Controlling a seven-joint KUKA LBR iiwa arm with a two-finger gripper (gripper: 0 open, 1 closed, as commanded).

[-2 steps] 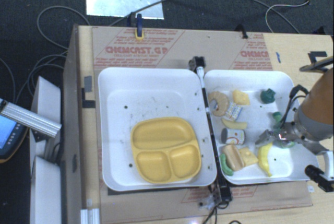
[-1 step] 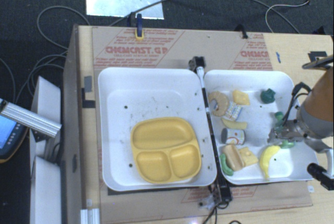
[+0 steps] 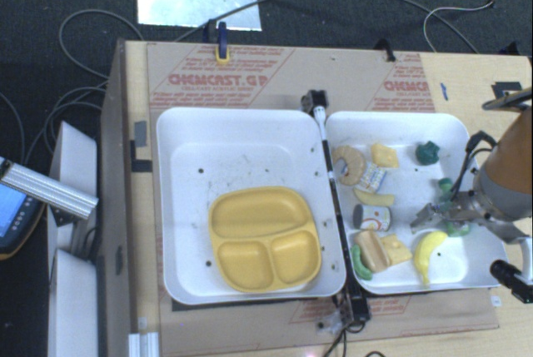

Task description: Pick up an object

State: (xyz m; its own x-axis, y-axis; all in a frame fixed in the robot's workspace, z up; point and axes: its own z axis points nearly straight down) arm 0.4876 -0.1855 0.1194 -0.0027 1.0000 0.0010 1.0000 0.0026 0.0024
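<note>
In the right bin [image 3: 454,126], near its right wall, the pincer [image 3: 439,214] hangs low over the toys, and the arm [image 3: 510,180] reaches in from the right side. Its two thin fingers [image 3: 420,218] look spread apart, and nothing is seen between them, so the pincer is released and holds nothing. Just below it lies a yellow banana [image 3: 429,254], close to the fingertips but, as far as can be told, not touched. A small green piece [image 3: 445,185] sits right beside the wrist. Further left there are a small can [image 3: 372,219], a pale yellow slice [image 3: 375,199], a sandwich-like toy [image 3: 379,251] and, higher, a round bagel [image 3: 348,164] and a dark green toy [image 3: 427,151]. The left bin [image 3: 241,126] carries a yellow divided plate [image 3: 265,237], well apart from the pincer.

The step in hand seems to be the approach: the pincer is coming down to choose one object, most probably the banana. The next move probably calls for putting the fingers on both sides of the banana, going lower, and then clenching before any lift. The banana is curved and smooth, so it may slip out if the grasp is not centered
</note>
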